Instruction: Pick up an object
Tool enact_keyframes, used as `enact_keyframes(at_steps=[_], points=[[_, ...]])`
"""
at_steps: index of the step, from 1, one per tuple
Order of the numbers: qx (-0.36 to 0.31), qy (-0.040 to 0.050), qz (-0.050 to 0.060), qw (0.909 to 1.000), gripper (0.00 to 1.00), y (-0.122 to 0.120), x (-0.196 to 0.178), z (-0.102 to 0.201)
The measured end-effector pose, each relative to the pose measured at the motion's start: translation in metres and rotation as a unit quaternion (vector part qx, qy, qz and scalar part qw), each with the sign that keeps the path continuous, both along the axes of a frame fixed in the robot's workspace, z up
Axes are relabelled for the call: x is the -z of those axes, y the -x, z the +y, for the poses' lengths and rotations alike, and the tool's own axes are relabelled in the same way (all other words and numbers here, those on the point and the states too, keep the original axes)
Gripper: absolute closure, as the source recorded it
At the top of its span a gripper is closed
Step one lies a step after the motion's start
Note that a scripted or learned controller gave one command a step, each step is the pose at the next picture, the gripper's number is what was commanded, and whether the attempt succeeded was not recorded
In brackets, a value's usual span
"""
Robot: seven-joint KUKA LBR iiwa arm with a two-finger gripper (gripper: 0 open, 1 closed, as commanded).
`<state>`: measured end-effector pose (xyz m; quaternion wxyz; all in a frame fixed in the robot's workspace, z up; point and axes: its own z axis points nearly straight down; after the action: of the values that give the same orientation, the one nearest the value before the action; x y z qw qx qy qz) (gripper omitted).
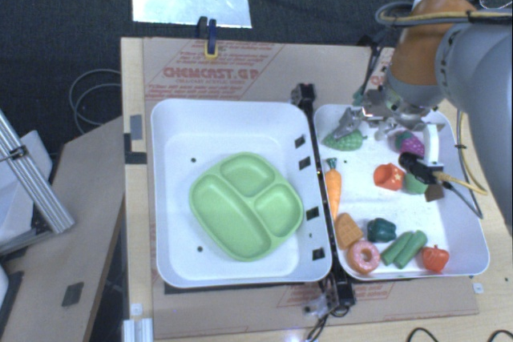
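Green divided plate (245,206), left bin (172,172). Right bin (473,244): toy foods, carrot (333,187), donut (364,256). Gripper (350,126) over far-left green leafy piece (345,142); finger state cannot be told.

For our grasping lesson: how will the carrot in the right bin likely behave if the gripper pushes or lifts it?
The carrot looks like a moulded toy, so probably stiff and light. Its rounded, tapered body may roll or pivot when pushed. It lies beside the bin wall, which could block one finger.
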<state>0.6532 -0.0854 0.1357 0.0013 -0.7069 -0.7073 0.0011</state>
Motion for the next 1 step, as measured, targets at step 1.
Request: enact_keyframes(at_steps=[1], points=[[0.000, -0.0001, 0.000, 1.0000, 0.00, 0.0005, 0.0523, 0.0006]])
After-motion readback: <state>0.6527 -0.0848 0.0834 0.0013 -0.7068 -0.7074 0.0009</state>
